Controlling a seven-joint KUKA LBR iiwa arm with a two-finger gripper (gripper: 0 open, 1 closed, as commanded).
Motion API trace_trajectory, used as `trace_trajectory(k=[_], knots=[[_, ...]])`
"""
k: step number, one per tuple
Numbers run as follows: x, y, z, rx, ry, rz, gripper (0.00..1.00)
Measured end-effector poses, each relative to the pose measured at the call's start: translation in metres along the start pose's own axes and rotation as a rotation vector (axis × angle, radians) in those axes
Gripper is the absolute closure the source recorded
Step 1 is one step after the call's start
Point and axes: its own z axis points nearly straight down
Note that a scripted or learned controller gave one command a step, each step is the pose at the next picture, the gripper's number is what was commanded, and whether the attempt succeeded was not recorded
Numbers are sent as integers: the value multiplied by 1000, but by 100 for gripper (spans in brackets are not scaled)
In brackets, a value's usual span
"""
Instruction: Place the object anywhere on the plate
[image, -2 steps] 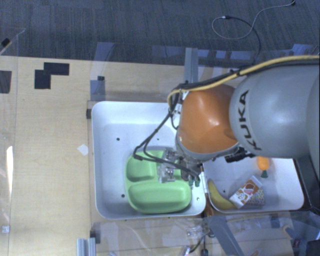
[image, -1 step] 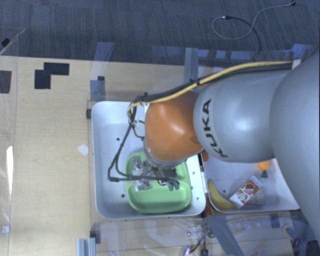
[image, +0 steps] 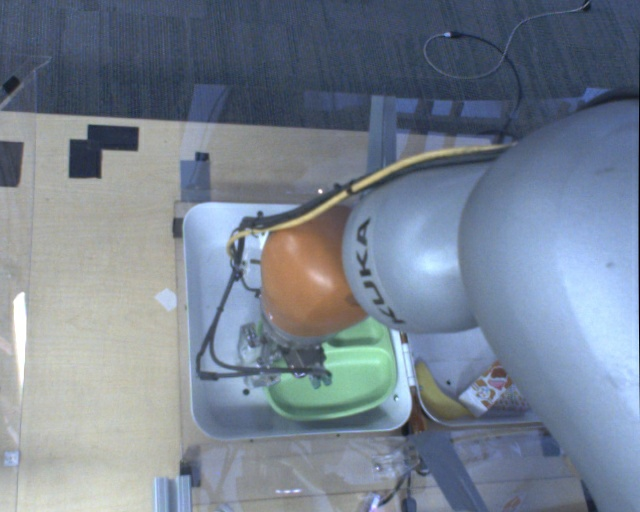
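gripper (image: 285, 365) hangs over green plate's (image: 350, 385) left edge, left bin (image: 215, 300) | finger state: cannot tell, arm hides it | object: cannot tell where | risk: release misses plate rim

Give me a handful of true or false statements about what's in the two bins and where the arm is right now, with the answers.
1. The green plate lies in the left bin. True.
2. The arm reaches over the right bin and stops there. False: it stretches across to the left bin, and its gripper is at the plate's left edge.
3. A yellow object lies in the right bin. True.
4. The plate is red. False: it is green.
5. A yellow cable runs along the arm. True.
6. The red and white packet sits on the plate. False: it is in the right bin, beside the yellow object.
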Motion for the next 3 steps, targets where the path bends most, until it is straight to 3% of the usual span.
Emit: trace_trajectory(k=[1,2,3], knots=[[-7,16,1,6,9,185,100],[-7,19,1,7,13,596,100],[-11,17,1,5,13,656,100]])
